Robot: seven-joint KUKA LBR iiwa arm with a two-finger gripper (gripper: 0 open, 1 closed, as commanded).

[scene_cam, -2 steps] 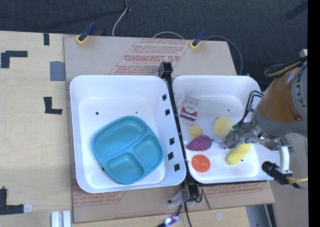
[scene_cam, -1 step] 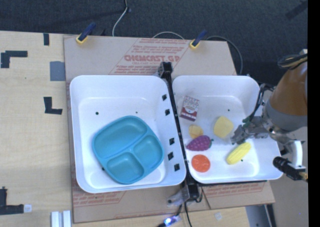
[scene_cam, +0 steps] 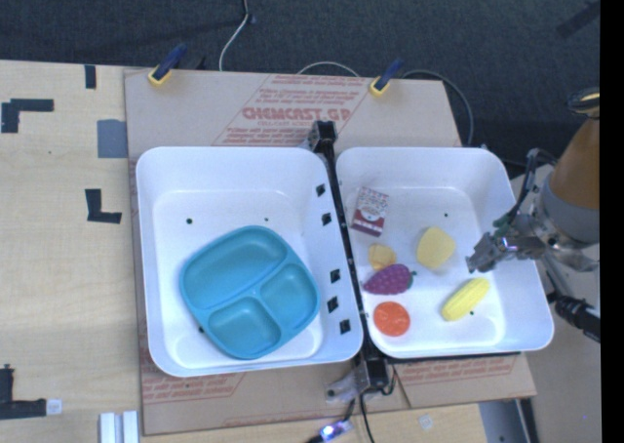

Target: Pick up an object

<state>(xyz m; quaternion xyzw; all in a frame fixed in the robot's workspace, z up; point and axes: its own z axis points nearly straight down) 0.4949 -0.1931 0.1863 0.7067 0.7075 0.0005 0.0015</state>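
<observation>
The right bin (scene_cam: 487, 173) holds several small items: a red-and-white carton (scene_cam: 370, 211), a yellow lemon-like piece (scene_cam: 436, 248), a small yellow piece (scene_cam: 381, 256), purple grapes (scene_cam: 389, 280), an orange-red round fruit (scene_cam: 392, 318) and a yellow corn cob (scene_cam: 465, 298). My gripper (scene_cam: 485, 258) hangs at the right side of this bin, just above and right of the corn cob and right of the yellow piece. Nothing shows between its fingers.
The left bin (scene_cam: 161, 178) contains a blue divided plate (scene_cam: 250, 291). Both bins rest on a cardboard sheet (scene_cam: 292, 104) held by two clamps at the back. A black divider (scene_cam: 336, 236) runs between the bins. The arm's orange band (scene_cam: 585, 163) is at the right edge.
</observation>
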